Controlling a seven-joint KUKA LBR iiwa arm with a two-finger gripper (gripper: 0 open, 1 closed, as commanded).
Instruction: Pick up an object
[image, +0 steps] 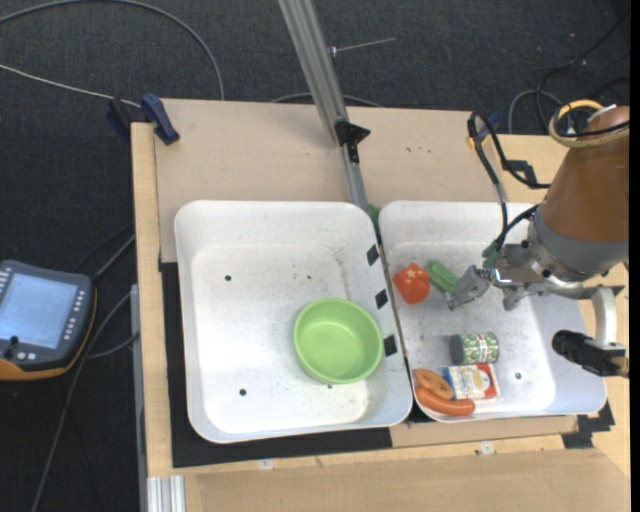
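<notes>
In the right bin (520, 225) lie a red strawberry-like toy (411, 284), a small green piece (442, 274), a green-labelled can (479, 348), a small red and white carton (471, 381) and an orange sausage (438, 393). My gripper (464, 291) reaches in from the right and hangs low over the middle of this bin. Its tip is right beside the green piece and a little right of the red toy. Nothing shows as lifted.
The left bin (210, 300) holds a light green bowl (338, 341) near its right wall. A metal pole (325, 80) slants down to the divide between the bins. A handheld control pendant (40, 318) lies off the bench at the left.
</notes>
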